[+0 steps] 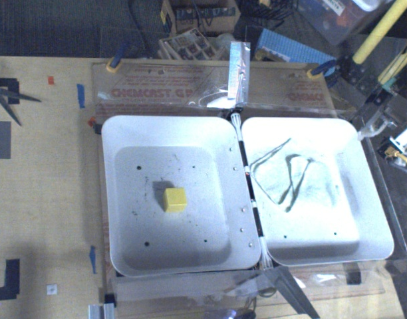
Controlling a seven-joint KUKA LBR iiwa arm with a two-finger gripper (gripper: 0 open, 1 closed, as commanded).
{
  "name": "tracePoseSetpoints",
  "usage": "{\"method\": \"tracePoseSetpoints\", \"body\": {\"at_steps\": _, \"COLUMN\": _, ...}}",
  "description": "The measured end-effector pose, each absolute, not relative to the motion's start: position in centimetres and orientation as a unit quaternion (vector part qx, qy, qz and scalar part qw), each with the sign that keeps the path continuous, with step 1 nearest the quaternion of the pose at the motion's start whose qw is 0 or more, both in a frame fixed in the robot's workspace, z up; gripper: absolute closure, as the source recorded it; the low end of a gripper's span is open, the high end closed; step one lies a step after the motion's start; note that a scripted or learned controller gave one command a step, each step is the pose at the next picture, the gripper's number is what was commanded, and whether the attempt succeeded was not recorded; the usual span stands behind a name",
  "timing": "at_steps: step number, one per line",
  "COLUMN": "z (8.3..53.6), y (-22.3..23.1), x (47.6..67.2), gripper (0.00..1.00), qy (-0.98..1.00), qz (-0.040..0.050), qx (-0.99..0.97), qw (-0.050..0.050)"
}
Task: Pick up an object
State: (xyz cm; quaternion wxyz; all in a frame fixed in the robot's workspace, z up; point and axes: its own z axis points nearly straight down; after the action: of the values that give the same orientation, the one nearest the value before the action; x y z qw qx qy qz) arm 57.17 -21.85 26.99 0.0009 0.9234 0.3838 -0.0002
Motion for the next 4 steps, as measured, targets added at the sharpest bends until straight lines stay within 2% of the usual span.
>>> {"method": "tracePoseSetpoints", "body": {"at_steps": 1, "z": 9.6, "y": -20.5, "x": 53.0, "gripper": 0.00, "qy": 0.249, "qz": 0.0010, "qx": 0.968, "qw": 0.001}}
{"method": "tracePoseSetpoints", "body": {"at_steps": 2, "z": 10.5, "y": -20.5, "x": 53.0, "gripper": 1.00, "qy": 0.249, "qz": 0.0012, "qx": 0.969, "qw": 0.001}}
{"method": "tracePoseSetpoints", "body": {"at_steps": 3, "z": 9.2, "y": -20.3, "x": 50.1, "gripper": 1.00, "qy": 0.116, "qz": 0.0069, "qx": 0.993, "qw": 0.001}}
{"method": "tracePoseSetpoints", "body": {"at_steps": 4, "z": 12.0, "y": -17.3, "x": 47.9, "gripper": 1.00, "qy": 0.104, "qz": -0.0024, "qx": 0.995, "qw": -0.003}}
